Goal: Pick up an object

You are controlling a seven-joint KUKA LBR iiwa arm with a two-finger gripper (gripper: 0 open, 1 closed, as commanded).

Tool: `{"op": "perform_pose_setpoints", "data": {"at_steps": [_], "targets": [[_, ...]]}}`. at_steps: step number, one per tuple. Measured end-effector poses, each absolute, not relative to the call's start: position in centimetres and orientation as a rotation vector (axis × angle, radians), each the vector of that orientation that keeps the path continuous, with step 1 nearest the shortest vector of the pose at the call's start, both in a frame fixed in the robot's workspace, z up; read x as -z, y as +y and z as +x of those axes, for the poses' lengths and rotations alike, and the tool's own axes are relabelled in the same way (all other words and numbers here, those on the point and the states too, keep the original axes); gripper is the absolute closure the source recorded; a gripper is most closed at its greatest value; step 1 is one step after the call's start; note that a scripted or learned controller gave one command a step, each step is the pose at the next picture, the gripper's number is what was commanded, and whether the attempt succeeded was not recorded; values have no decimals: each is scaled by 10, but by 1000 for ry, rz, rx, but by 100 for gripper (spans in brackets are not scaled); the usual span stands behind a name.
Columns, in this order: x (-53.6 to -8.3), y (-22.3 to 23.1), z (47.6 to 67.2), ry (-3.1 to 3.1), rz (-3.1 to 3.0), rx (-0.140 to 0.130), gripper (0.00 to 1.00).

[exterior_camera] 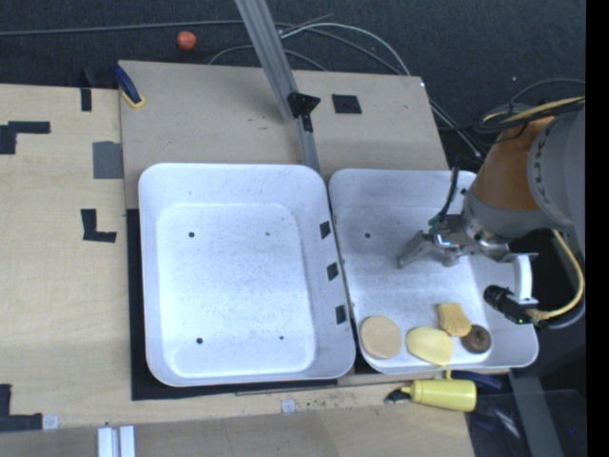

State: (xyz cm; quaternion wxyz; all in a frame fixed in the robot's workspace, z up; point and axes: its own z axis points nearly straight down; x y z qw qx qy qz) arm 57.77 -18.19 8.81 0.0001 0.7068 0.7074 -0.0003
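Hand (411,252) low over right bin (381,193), mid-right of frame, fingers spread apart, nothing between them. Arm (519,174) entering from right edge, orange band above wrist. Below hand, along bin's lower rim: tan disc (381,336), yellow lump (430,345), tan block (454,318), brown piece (477,339), all well apart from hand. Block touching brown piece. Left bin (233,274) beside, centre frame. Yellow tool (443,394) on tabletop (57,284) just below right bin. Orange ball (186,39) upper left, off tabletop.
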Motion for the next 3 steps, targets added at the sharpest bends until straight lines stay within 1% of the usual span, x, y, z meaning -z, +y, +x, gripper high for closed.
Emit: {"op": "perform_pose_setpoints", "data": {"at_steps": [1,2,3], "targets": [[-101,-182,579,2220,2219,-1,100],[-152,-188,571,2219,2219,-3,100],[-195,-192,571,2220,2219,-2,100]]}}
